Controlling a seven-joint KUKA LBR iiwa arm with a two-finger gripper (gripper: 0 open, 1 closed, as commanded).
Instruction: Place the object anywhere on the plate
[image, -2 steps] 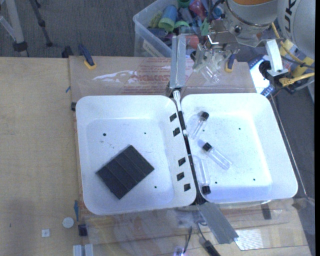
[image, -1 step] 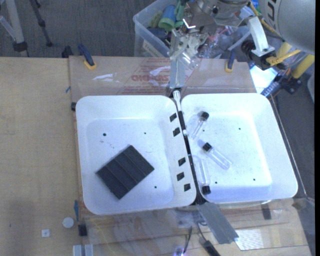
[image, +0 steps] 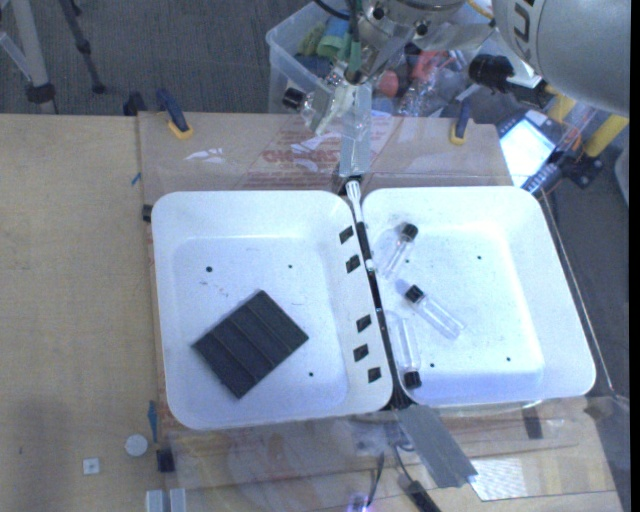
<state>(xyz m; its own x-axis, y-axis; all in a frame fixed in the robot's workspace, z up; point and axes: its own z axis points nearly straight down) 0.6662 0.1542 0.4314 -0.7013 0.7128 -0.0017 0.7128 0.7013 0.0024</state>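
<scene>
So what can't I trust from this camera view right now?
- Claw: motion-blurred at the top of the camera view, above the bins' far edge; whether it carries anything can't be told.
- Three clear vials in the right bin: transparent bodies wash out against white; only the black caps read clearly.
- Dark plate in the left bin: its ridged surface is too small to detail.
- Arm: cut off by the top-right edge.

White bins (image: 200, 215) hold a dark grey ribbed plate (image: 250, 342) and clear black-capped vials (image: 428, 308).
</scene>
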